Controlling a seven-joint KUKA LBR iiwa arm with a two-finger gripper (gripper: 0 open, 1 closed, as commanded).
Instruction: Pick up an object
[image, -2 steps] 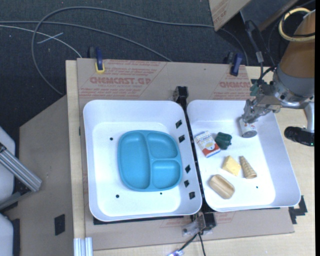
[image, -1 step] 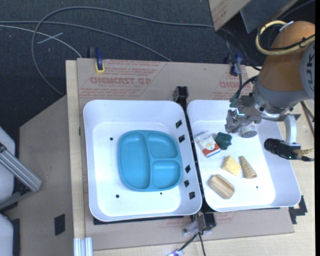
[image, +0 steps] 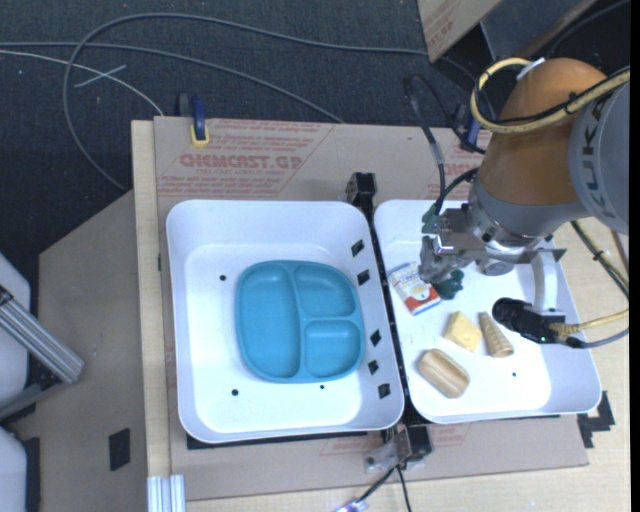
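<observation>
The gripper (image: 441, 268) hung low in the right bin (image: 570, 395), right of centre frame — I couldn't tell how it was set. Beneath it lay a small red-and-white carton (image: 414, 291); bread roll (image: 443, 371) lower down.

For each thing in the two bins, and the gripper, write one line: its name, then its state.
Blue divided plate: flat, upright, in left bin.
Red-and-white carton: lying below gripper.
Yellow wedge: lying loose.
Tan roll: on its side.
Cone: on its side.
Gripper: low over right bin.

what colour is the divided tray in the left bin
Light blue tray, plain with no pattern; camera view.
</observation>
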